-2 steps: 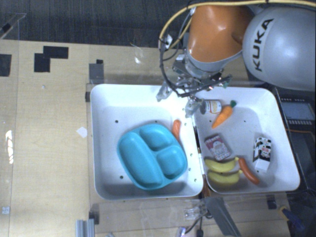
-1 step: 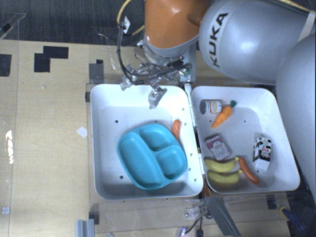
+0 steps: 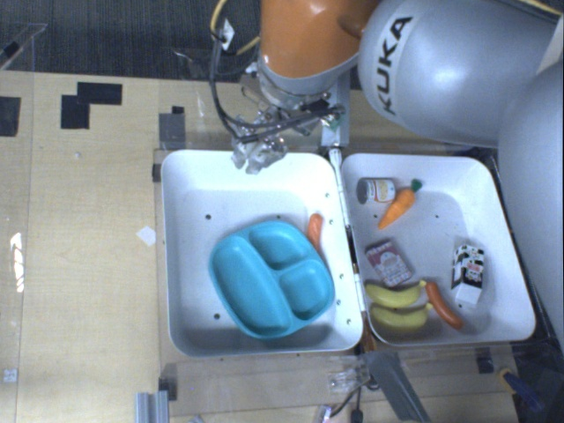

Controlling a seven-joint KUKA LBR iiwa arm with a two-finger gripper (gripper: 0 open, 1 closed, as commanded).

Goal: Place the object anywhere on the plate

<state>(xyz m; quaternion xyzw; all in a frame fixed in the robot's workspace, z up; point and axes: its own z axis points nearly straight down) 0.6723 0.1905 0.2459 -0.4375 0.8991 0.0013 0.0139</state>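
A light blue plate (image 3: 271, 278) with three compartments lies in the left bin (image 3: 189, 236), toward its front. A small orange object (image 3: 315, 230) rests against the plate's far right rim, on the bin floor by the bin's right wall. My gripper (image 3: 256, 154) hangs over the far edge of the left bin, well behind the plate and to the left of the orange object. I see nothing held in it. The orange wrist band and grey arm fill the space above it.
The right bin (image 3: 502, 236) holds a small can (image 3: 379, 190), a carrot (image 3: 401, 203), a flat packet (image 3: 388, 263), bananas (image 3: 397, 305), an orange-red sausage shape (image 3: 443, 305) and a milk carton (image 3: 468, 274). The arm's bulk covers the upper right.
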